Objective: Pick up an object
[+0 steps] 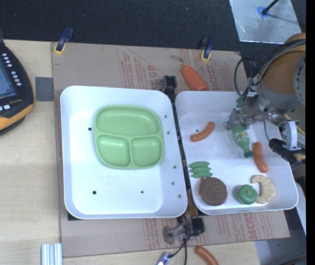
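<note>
The gripper [240, 120] hovered low in the right bin [224, 106] beside a green packet [241, 139]; its grasp could not be told. Next: close and lift.

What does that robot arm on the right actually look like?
The arm is rounded and grey with an orange band above the wrist. Dark cables loop beside it. Its gripper is a small cluster of grey metal parts.

Single fixed overhead camera, slanted down over both white bins [69, 148], moderately distant.
</note>
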You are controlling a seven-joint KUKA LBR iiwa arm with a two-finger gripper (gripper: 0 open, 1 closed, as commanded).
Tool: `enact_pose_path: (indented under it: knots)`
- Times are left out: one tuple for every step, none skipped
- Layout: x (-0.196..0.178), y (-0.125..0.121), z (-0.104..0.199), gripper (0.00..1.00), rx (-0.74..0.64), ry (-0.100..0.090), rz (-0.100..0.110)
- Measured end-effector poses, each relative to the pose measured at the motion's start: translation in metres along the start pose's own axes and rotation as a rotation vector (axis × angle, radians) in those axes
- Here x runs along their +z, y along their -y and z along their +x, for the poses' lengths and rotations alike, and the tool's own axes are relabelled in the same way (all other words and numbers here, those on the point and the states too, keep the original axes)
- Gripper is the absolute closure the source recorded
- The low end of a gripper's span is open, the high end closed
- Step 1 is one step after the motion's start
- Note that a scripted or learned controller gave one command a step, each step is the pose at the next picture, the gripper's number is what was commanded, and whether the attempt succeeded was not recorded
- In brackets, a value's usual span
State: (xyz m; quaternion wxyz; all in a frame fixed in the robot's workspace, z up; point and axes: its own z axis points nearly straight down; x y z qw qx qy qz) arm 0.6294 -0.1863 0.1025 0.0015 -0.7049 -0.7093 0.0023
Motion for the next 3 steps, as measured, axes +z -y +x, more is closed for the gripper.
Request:
enact_pose_path:
  knots:
    - [-0.042,0.020,-0.003,1.00,0.004,-0.002,-0.002]
    - [-0.064,0.012,0.035,1.00,0.002,-0.001,-0.003]
    - [-0.122,0.000,0.099,1.00,0.003,-0.002,-0.003]
